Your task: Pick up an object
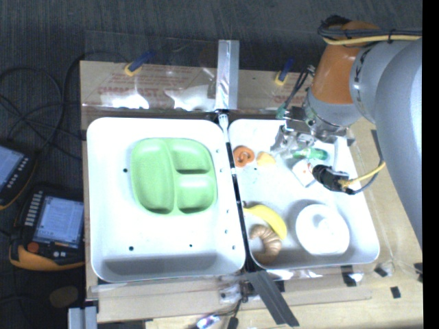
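Nearest the camera, along the front of the right bin [367, 249]: a brown rounded object [266, 240] at front left, touching the lower end of a yellow banana [268, 218] just behind it; a white round bowl-like object [321, 228] sits to their right, apart from both. Left bin [103, 252]: 1 green divided tray [173, 174] with 3 compartments, lying flat near its centre. Further back in the right bin, an orange ring-shaped piece [241, 156] lies close to the divider, with a small yellow-orange piece [265, 158] just beside it. The gripper [296, 146] hangs over the rear of the right bin, near these 2 small pieces; jaw state cannot be made out, nothing visibly between them. Behind the bins, crumpled clear plastic sheet [164, 84] with 2 clips.
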`<action>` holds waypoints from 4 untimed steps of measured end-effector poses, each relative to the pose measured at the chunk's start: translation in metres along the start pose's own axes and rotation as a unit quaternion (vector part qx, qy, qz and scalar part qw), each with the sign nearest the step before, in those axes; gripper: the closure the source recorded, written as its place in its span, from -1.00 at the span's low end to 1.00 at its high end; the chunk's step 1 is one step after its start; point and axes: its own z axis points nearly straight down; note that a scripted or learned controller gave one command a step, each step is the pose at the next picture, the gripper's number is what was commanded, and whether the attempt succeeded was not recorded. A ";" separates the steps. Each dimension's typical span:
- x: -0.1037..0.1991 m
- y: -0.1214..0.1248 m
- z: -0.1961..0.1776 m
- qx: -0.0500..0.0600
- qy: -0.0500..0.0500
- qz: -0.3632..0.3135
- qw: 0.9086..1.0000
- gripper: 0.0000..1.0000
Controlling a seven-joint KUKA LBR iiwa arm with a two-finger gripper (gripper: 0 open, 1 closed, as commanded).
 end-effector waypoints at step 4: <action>-0.083 0.055 0.087 -0.003 0.005 -0.075 0.997 -1.00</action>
